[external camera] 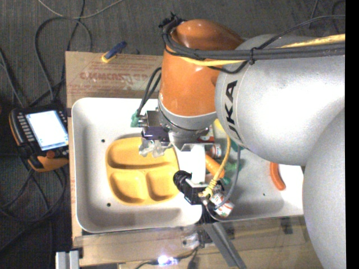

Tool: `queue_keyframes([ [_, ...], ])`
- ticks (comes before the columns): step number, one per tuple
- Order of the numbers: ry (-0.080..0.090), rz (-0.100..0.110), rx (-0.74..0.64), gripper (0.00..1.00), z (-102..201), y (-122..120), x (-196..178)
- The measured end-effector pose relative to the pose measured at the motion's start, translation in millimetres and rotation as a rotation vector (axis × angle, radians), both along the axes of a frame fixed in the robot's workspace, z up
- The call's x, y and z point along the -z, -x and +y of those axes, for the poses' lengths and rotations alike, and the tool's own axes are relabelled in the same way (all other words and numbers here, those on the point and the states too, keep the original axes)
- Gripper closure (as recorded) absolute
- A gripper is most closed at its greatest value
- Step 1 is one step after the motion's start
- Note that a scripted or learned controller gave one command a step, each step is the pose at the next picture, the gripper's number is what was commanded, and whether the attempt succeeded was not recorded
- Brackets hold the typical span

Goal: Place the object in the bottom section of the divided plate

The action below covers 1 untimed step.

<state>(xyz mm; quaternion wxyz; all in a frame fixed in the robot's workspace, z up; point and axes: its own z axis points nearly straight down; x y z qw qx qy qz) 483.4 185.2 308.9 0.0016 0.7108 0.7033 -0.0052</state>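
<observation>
Item 1: divided yellow plastic plate, my landmark. I log it lying flat in the left shallow white bin, with one long section along its upper edge and smaller sections below.

Item 2: grey KUKA arm with orange band. I see it reaching in from the right of the plate, its big grey body covering most of the right white bin. The wrist points steeply down, the orange band above the plate's upper right corner.

Item 3: hand. I place it over the plate's long upper section, near that section's right half. Its tip looks pale and glassy; I cannot tell from here whether its fingers are spread or pressed together, or whether anything sits between them.

Item 4: orange elongated object. I note it in the right bin, well to the right of the plate, partly hidden by the arm.

Item 5: brown cardboard sheet above the plate, under the bin's upper edge.

Item 6: handheld controller with lit screen, left of the plate, off the table.
</observation>
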Motion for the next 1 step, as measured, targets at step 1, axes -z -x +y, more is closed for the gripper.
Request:
queue_keyframes([
  [1, 0.0, 0.0, 0.0, 0.0, -0.1, 0.0, 0.1],
])
